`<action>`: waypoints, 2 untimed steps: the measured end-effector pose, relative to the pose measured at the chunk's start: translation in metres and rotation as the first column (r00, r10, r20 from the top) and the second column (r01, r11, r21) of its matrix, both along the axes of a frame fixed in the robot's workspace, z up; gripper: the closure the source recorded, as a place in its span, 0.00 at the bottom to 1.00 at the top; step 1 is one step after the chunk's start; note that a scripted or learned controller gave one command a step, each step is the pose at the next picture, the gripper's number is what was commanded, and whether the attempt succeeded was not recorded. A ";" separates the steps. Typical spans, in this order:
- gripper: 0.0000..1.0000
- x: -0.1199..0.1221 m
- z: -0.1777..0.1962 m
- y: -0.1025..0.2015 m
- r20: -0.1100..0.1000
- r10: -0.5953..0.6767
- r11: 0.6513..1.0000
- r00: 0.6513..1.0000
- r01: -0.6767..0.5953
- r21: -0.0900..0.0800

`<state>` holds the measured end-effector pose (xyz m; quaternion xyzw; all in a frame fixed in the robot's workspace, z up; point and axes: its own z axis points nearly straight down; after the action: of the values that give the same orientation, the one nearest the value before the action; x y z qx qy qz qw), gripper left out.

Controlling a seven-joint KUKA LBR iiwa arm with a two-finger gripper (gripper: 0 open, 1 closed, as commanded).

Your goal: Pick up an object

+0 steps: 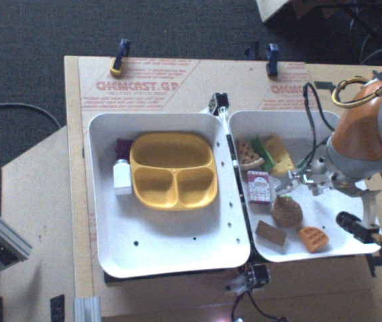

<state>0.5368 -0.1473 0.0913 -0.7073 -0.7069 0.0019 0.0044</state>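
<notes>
The right bin (325,123) holds several small things. There is a brown round patty (287,212), a pink carton (258,186), a brown flat block (270,233), and an orange wedge (313,239). Toward the back lie a red-dotted waffle piece (248,153), a green stick (265,151) and a yellow block (279,154). My gripper (293,184) hangs over the middle of this bin, just above the patty and right of the pink carton. Nothing shows between its tips.
The left bin (103,200) carries a yellow divided plate (174,171), with a small white bottle (122,177) and a dark purple thing (123,145) at its left. A ridge with clamps (231,159) separates the bins. The grey and orange arm (365,133) covers the right bin's right side.
</notes>
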 end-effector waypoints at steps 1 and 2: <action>0.00 0.000 -0.007 0.001 0.004 0.000 1.000 1.000 0.000 -0.001; 1.00 0.000 0.004 0.000 0.008 -0.001 1.000 1.000 0.001 -0.002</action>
<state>0.5373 -0.1470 0.0954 -0.7076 -0.7066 -0.0003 0.0006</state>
